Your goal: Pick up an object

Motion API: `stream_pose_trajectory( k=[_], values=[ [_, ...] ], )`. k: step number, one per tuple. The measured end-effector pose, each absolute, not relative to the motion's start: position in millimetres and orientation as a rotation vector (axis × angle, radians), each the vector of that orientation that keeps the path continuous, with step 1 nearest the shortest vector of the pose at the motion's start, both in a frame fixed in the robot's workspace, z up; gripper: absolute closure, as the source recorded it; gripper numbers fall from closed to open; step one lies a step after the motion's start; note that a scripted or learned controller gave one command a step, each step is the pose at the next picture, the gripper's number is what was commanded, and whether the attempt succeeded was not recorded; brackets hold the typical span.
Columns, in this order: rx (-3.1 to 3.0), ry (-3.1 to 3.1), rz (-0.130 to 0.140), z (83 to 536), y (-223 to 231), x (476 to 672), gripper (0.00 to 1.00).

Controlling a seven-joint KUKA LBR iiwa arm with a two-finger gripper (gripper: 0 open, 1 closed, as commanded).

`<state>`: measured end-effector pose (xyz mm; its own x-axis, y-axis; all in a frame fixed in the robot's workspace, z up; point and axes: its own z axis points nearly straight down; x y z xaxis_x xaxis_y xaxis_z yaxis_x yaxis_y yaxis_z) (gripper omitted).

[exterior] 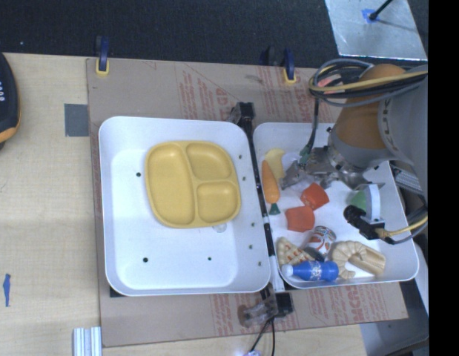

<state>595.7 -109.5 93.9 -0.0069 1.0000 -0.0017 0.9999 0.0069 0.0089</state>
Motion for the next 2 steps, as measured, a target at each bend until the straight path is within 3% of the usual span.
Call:
stream_pose_trajectory(
  k=[1, 2],
  values=[
    [2.22, 2.219, -0.007, 93.2, -95.7, 551.7, 0.0],
    [2.219, 2.226, -0.006, 102.4, -94.0, 552.8, 1.0]
  ],
)
